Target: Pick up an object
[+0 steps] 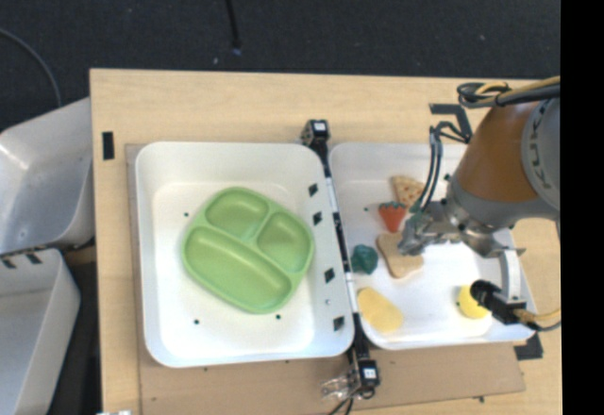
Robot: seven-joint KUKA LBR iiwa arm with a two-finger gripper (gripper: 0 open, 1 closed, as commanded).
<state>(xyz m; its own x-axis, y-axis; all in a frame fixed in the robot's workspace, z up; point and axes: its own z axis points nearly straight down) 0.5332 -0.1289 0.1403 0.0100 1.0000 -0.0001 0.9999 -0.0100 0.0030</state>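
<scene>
Gripper: the two-finger gripper, right of centre, hovers over the flat tan bread-shaped piece; opening unclear, grasp unconfirmed.
Risk: small red toy just beside may be nudged, spoiling the grasp.

The grey-and-orange arm ran off frame at right, hiding part of the right white bin; its tool overlapped a tan flat piece, its grip indiscernible.

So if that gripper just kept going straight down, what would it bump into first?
Most likely the tan, flat toy piece lying right beneath the gripper in the right bin, though depth is hard to judge from this angle.
</scene>
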